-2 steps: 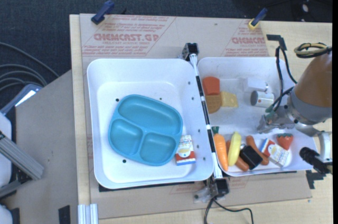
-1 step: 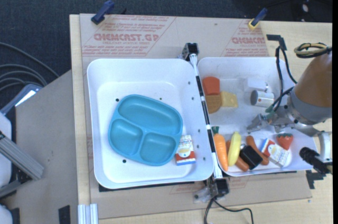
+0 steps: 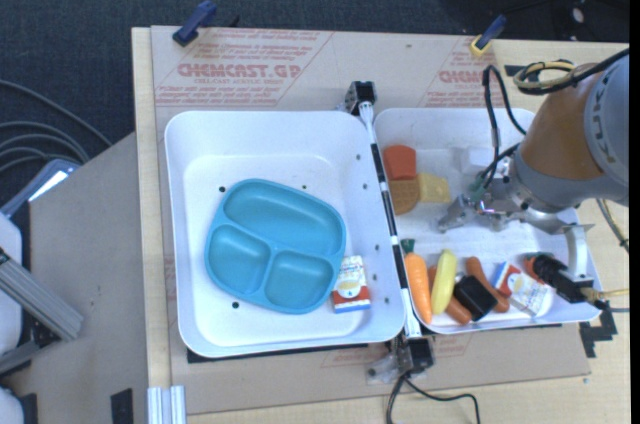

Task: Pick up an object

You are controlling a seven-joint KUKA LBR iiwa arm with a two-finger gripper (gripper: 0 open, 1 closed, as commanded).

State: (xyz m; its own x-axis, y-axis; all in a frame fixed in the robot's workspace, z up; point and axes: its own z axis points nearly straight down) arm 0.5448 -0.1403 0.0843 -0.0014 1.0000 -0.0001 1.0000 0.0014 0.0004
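From my remote seat I look down at a slant on a bench covered with printed cardboard (image 3: 250, 62), bearing two shallow white bins side by side.

The left white bin (image 3: 190, 212) holds a light blue plastic plate with three compartments (image 3: 275, 245), lying flat near the bin's middle. Just beside the plate's lower right corner, touching its edge, sits a small white and red carton with a printed picture (image 3: 350, 284).

The right white bin (image 3: 440, 124) holds the loose objects I could pick. Near its left wall sits an orange-red block (image 3: 400, 161), with a tan rounded piece (image 3: 404, 196) just below it and a pale yellow wedge (image 3: 434, 188) beside that. Along the bin's near edge, from left, lie an orange plastic carrot (image 3: 418, 286), a yellow banana-shaped toy (image 3: 442, 279), a black rectangular piece (image 3: 476, 296) over some red-orange sausage-shaped pieces (image 3: 478, 270), and a white packet with red and blue print (image 3: 524, 290).

The grey arm with its orange band (image 3: 565, 147) reaches in from the right. Its two-finger gripper (image 3: 470, 212) hangs over the bare middle of the right bin, near the yellow wedge and above the row of toys. I cannot tell how its fingers stand, and I see nothing held in them.
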